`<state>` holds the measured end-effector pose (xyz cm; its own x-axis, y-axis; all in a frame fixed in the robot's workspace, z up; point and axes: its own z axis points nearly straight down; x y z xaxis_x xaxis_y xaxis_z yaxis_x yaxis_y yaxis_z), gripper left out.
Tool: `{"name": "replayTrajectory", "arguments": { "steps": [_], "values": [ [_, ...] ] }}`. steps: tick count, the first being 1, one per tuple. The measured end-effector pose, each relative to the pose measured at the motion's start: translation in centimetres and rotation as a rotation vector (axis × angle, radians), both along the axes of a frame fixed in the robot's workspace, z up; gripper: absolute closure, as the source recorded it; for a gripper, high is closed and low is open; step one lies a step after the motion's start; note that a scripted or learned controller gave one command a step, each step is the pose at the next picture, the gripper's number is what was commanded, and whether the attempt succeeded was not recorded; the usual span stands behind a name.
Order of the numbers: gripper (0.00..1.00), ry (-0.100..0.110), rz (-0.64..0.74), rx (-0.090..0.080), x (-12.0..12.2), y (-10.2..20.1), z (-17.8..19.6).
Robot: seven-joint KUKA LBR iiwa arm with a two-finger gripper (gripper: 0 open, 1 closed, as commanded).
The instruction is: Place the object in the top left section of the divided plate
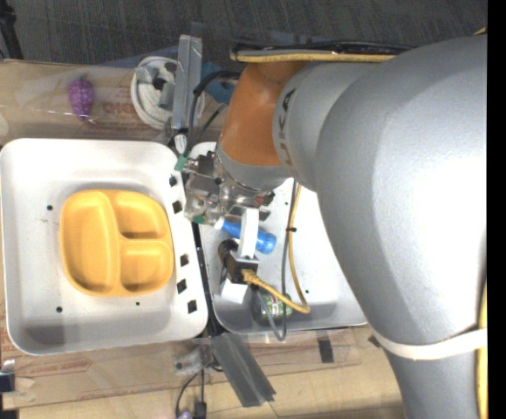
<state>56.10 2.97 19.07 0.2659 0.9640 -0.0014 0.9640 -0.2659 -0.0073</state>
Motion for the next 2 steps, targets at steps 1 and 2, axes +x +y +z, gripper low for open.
{"name": "replayTrajectory", "arguments": {
  "steps": [1, 2],
  "values": [
    [0.0, 0.0, -0.001, 0.0, 0.01, -0.03, 0.01],
    [1.0, 0.004, 0.005, 0.001, 0.02, 0.06, 0.91]
  ]
}}
